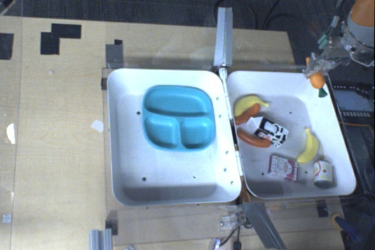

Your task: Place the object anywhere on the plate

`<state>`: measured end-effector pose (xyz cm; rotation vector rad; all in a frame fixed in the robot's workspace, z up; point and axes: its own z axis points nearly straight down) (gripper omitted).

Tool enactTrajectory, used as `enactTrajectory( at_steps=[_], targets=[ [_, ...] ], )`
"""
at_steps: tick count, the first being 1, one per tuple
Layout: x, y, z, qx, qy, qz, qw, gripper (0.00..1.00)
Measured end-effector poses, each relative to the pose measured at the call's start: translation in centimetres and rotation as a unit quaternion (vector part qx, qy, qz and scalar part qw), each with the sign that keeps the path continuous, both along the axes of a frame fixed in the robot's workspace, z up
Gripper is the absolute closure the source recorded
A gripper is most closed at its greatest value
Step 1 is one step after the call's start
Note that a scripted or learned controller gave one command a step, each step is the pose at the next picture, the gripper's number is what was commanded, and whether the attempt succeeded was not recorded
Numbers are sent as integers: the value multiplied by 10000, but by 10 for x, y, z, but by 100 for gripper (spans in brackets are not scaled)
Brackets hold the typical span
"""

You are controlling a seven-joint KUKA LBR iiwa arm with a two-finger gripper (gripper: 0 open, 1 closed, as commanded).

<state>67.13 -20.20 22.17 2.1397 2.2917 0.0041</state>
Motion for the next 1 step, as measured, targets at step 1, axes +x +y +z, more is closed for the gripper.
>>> enactTrajectory(
  at_steps=[1],
  targets=[
    [-53, 12, 101, 3, -13, -304, 9995, 100]
  ],
)
